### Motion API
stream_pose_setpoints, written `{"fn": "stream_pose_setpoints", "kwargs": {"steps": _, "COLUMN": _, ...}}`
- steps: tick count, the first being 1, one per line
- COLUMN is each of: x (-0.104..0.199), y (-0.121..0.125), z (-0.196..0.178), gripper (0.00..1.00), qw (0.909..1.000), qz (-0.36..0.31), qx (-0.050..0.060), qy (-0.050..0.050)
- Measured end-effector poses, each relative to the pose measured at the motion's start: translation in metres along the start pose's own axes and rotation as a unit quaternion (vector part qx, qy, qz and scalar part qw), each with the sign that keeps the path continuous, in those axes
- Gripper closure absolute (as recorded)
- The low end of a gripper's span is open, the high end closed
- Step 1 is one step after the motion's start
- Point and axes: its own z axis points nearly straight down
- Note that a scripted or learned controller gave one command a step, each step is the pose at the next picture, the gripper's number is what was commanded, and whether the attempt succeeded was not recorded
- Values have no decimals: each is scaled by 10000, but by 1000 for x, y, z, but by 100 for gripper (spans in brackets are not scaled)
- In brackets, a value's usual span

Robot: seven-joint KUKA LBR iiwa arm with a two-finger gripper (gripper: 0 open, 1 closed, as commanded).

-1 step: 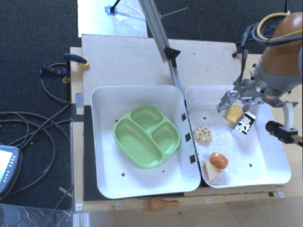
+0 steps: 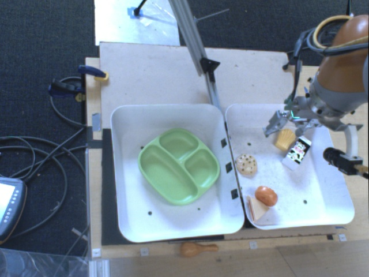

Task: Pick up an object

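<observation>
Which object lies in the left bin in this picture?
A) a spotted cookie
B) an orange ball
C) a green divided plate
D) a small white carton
C: the green divided plate sits alone in the left bin, while the other small items lie in the right bin.

A pale speckled bench carries a shallow white left bin, and in it lies a light green plastic plate with three compartments, tilted askew near the middle; a slanted grey metal pole crosses the bench's far side down to the seam between the bins. A blue and yellow clamp grips the bench's left edge; dark cables loop over the black carpet, near a grey handheld screen unit; a small tan wooden piece rests on the front ledge.
</observation>
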Motion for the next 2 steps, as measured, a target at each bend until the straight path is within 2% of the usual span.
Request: {"fn": "stream_pose_setpoints", "kwargs": {"steps": 2, "x": -8, "y": -4, "z": 89, "gripper": 0, "qw": 10000, "qz": 16, "qx": 22, "qy": -2}}
